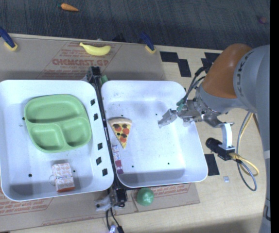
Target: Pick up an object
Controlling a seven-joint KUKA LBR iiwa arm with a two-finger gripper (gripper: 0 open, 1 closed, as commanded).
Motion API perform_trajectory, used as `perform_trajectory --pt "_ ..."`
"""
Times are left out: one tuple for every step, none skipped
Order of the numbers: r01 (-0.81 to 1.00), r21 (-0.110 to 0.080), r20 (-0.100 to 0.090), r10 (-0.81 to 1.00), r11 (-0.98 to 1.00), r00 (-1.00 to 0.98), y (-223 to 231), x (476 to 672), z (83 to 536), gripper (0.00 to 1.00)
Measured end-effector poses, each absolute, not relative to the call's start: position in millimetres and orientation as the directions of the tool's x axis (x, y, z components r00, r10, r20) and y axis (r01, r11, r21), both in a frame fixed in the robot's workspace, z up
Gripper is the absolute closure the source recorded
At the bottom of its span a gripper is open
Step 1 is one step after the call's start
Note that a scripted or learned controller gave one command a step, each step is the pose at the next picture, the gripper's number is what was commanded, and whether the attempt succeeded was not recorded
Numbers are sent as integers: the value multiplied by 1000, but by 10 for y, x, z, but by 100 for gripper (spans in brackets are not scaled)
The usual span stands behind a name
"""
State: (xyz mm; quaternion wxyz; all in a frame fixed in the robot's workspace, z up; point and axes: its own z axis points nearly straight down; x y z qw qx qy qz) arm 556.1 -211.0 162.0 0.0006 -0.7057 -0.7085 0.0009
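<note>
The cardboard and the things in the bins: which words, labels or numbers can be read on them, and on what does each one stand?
"CHEMCAST GP": red print on the cardboard sheet behind the left bin, read with some doubt.
Smaller red line under it: too blurred to read.
Red print along the cardboard's front edge: too small to read.
Small packet in the left bin: printed, but unreadable.
Pizza slice toy and green tray: no text.

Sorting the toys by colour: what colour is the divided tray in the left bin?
Light green, plain, seen clearly in the camera view: the divided tray.
</note>
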Motion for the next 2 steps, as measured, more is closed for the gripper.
perform_trajectory --pt "1000 -5 2 1000 6 -6 -1578 4799 1276 0" --pt "1000 -3 0 1000 9 -9 -1783 5263 914 0"
